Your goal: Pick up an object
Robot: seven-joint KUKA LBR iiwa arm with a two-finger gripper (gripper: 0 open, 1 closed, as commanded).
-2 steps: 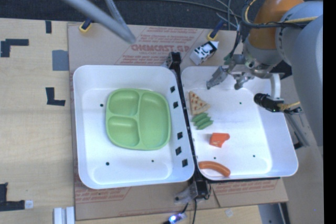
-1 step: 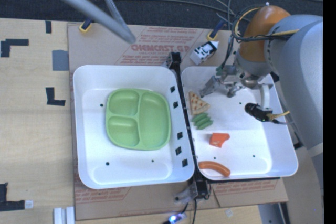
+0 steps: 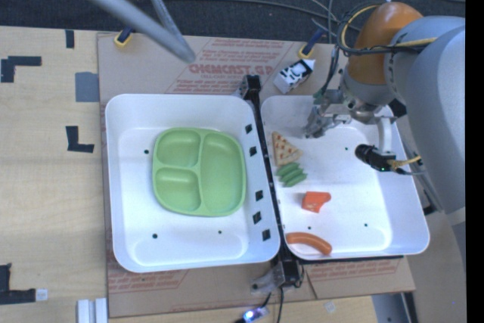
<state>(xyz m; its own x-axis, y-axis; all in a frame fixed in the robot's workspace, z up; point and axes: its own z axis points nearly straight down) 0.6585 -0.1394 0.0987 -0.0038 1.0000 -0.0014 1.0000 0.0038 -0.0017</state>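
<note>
Fingers' state cannot be told, gripper low over right bin upper part, pizza slice toy near, green divided plate in left bin.

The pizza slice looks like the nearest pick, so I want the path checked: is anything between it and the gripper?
Nothing visible. The gripper hangs above bare bin floor, up and right of the pizza slice.
</note>
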